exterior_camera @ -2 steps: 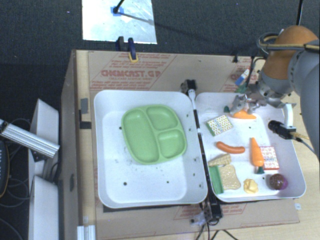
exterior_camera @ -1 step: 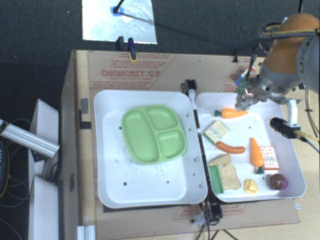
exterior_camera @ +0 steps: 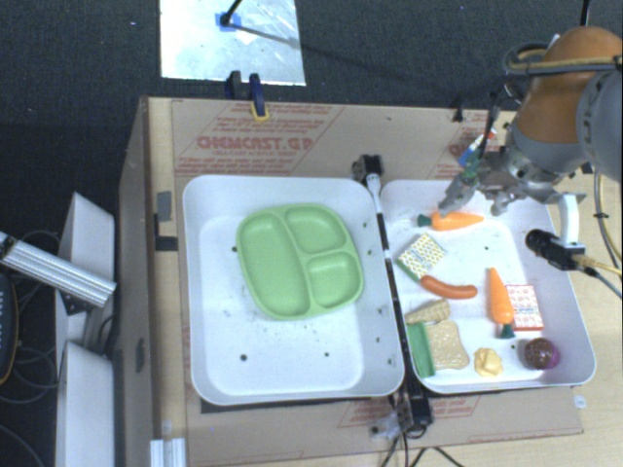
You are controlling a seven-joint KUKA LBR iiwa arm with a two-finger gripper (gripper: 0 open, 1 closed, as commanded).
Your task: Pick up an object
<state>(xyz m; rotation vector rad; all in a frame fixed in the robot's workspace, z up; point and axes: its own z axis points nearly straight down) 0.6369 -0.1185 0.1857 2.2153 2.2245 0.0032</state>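
The right bin (exterior_camera: 574, 319) holds several toy foods. An orange carrot (exterior_camera: 458, 221) with a green top lies at its far left. Nearer lie a yellow-green checkered piece (exterior_camera: 422, 255), a red sausage (exterior_camera: 450, 286), a second carrot (exterior_camera: 499, 298), a pink box (exterior_camera: 525, 306), bread slices (exterior_camera: 447, 344), a yellow lump (exterior_camera: 488, 361) and a dark red ball (exterior_camera: 539, 353). My gripper (exterior_camera: 478, 200) hangs just above and behind the first carrot. Its fingers (exterior_camera: 455, 198) are spread apart, open, with nothing between them.
The left bin (exterior_camera: 209, 261) bears a green divided plate (exterior_camera: 297, 259). A black divider rail (exterior_camera: 386, 261) runs between the bins. The grey and orange arm (exterior_camera: 569, 86) comes in over the far right corner. A black cylindrical part (exterior_camera: 547, 246) sticks out over the right bin's edge.
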